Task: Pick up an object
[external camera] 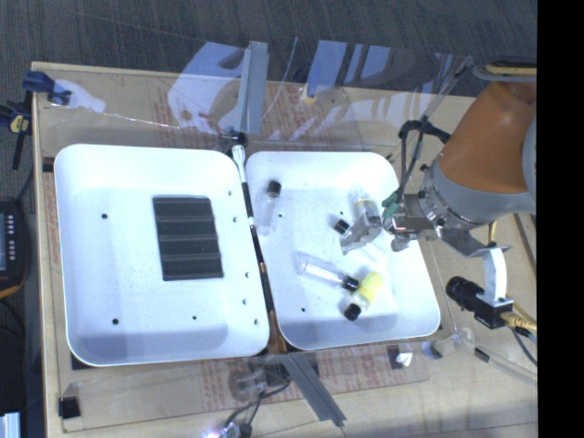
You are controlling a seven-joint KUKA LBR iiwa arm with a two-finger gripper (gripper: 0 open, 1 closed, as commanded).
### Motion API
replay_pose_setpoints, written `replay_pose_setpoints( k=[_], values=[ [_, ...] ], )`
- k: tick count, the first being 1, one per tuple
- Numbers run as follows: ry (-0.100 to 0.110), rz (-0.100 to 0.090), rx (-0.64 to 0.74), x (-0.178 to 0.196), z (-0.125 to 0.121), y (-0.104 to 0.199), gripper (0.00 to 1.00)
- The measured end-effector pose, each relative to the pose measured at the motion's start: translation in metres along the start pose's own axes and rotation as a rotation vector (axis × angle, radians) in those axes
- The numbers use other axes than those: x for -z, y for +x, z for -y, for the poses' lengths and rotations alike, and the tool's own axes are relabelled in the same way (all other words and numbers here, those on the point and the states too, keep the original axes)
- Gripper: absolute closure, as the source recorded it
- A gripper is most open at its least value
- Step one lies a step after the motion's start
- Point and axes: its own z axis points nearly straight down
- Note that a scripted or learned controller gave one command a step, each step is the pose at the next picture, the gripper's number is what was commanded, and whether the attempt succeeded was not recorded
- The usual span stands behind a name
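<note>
Here we are above the desk, two shallow white bins side by side on it. The left bin fills the left half of the frame and carries a dark ribbed rectangular block lying flat near its middle. The right bin sits just beside it, centre-right of the frame, and that is where the small stuff lies.

The arm comes in from the right edge, its orange band showing at upper right, and its wrist hangs over the right rim of the right bin. The pincer reaches in toward the middle of that bin, low over the white floor. Whether it is spread or closed I cannot tell; the metal parts blur together there, and nothing can be made out as gripped.

Candidates for picking, all in the right bin: a clear vial with a black cap lies near the bin's upper left, close to the divider. A clear tube lies slantwise at the bin's centre, ending in a dark tip. Just right of that tip rests a yellow object, with a small black piece just below it toward the lower rim. Another small black piece sits just left of the pincer.
</note>
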Motion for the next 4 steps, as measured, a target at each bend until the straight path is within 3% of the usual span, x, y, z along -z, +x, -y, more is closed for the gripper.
replay_pose_setpoints(
  k=[1,2,3,4],
  values=[
    [0.001,0.0,0.068,-0.108,-0.006,-0.052,0.0],
    [0.0,-0.001,0.171,-0.187,-0.014,-0.05,0.0],
    [0.002,-0.001,0.175,-0.177,-0.013,-0.051,1.0],
    [-0.004,0.001,0.24,-0.185,-0.054,-0.052,1.0]
  ],
)
